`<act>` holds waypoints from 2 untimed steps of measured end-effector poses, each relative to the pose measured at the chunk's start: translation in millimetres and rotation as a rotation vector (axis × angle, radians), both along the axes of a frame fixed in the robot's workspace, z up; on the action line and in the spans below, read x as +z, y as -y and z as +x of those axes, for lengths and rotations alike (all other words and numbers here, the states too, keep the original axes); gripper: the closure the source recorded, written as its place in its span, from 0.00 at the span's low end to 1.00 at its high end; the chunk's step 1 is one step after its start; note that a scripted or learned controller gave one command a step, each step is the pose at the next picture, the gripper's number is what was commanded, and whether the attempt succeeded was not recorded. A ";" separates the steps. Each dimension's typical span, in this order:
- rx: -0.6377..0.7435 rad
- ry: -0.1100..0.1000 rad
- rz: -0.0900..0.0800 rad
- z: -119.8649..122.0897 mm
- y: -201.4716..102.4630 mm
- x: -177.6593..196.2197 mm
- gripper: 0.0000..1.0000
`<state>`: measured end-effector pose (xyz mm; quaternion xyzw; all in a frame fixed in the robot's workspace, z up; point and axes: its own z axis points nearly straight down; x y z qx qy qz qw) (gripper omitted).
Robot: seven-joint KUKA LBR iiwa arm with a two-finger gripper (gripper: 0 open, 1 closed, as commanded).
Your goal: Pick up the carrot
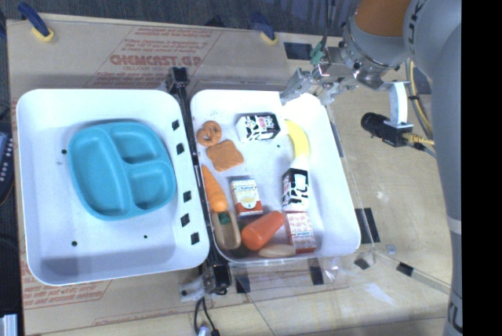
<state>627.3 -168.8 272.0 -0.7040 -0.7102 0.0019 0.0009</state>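
Lower left of claw: carrot (213,189), well apart
Carrot axis: near vertical in frame
Claw (310,83): released, grasping nothing

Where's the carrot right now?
The carrot lies in the right bin, along its left wall, just below the toast and left of the small orange carton.

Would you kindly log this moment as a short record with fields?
task target: carrot, lying along the left wall of the right bin
neighbours: pretzel and toast above it, small carton to its right
left bin: holds a blue divided tray
gripper: over the right bin's top edge, well away from the carrot, holding nothing
progress: carrot not yet picked
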 end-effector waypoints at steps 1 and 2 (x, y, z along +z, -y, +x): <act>0.190 -0.010 0.007 -34.4 -32.3 -144.3 0.00; 0.372 0.007 0.002 31.2 -101.8 -77.7 0.00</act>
